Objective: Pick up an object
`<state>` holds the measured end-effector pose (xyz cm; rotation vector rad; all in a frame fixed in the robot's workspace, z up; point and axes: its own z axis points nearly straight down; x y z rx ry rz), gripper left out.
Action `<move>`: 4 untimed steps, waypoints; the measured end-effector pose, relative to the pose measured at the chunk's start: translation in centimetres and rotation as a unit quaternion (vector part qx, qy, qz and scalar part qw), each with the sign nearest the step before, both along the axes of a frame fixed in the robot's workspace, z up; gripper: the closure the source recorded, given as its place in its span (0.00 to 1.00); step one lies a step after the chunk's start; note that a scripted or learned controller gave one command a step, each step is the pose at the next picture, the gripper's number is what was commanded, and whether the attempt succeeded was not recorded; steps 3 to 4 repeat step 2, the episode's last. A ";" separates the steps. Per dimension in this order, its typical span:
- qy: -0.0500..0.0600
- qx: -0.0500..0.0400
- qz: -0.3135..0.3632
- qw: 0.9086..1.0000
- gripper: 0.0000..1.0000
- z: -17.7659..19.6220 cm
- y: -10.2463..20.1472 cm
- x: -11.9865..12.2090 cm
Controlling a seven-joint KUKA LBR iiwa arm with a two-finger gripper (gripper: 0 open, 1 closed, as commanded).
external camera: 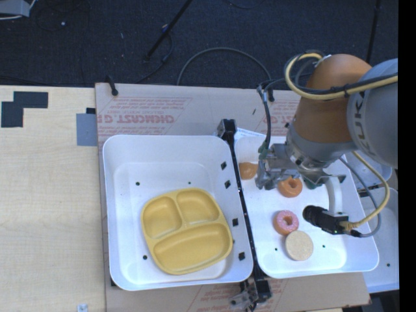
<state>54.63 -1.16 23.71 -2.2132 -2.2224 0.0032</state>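
The left bin (123,168), smooth white plastic, holds one glossy yellow tray (187,229) with three compartments. In the right bin (338,259) lie four round pieces: a small orange lump (247,170) just left of the gripper (268,177), an orange ring (290,186) just right of it, a pink ring (285,222) and a flat beige disc (299,245) nearer the front. Whether the jaws are open cannot be told
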 end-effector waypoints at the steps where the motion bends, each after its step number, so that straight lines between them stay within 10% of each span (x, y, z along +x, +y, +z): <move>1: 0.000 0.000 0.000 1.000 1.00 0.1 4.4 -0.8; 4: 0.001 0.000 0.000 1.000 1.00 -0.7 8.7 -1.1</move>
